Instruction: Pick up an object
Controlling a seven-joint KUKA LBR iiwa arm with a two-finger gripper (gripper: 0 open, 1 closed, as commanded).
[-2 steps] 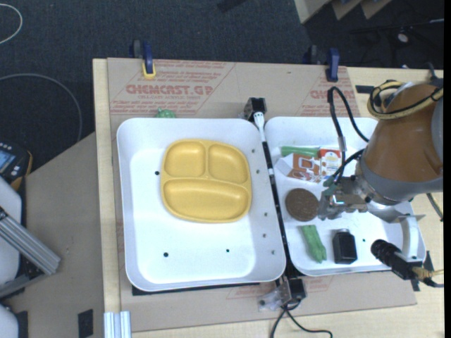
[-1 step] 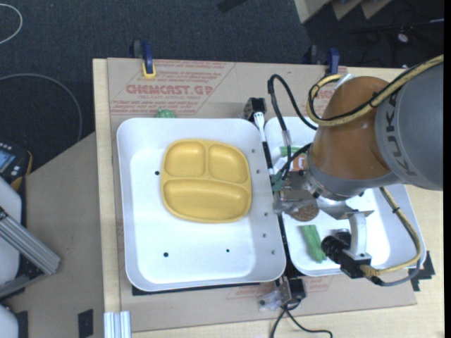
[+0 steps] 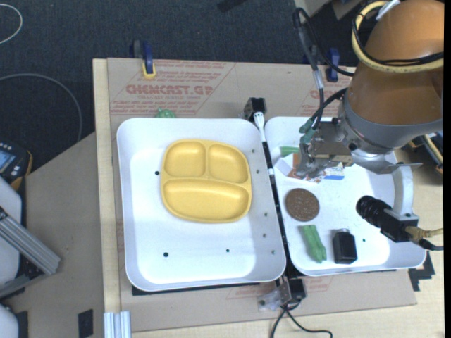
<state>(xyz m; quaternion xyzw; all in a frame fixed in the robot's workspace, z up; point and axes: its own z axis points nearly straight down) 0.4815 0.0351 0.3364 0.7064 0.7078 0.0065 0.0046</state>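
My gripper (image 3: 315,162) hangs low over the back left part of the right bin (image 3: 394,259). Under and around it lies a small heap: a green piece (image 3: 288,150) to its left, an orange bit (image 3: 301,167) and a white, red and blue item (image 3: 331,176) just in front. A brown round disc (image 3: 301,205) lies in front of the gripper, apart from it. Nearer the front edge rest a green stick-like object (image 3: 313,243) and a small black block (image 3: 344,246). The wrist hides what is directly beneath the gripper.
The left bin (image 3: 141,245) holds a yellow divided plate (image 3: 206,180) near its middle. A raised rim (image 3: 271,189) separates the two bins. The arm's orange and grey body (image 3: 398,69) covers the back right of the right bin.
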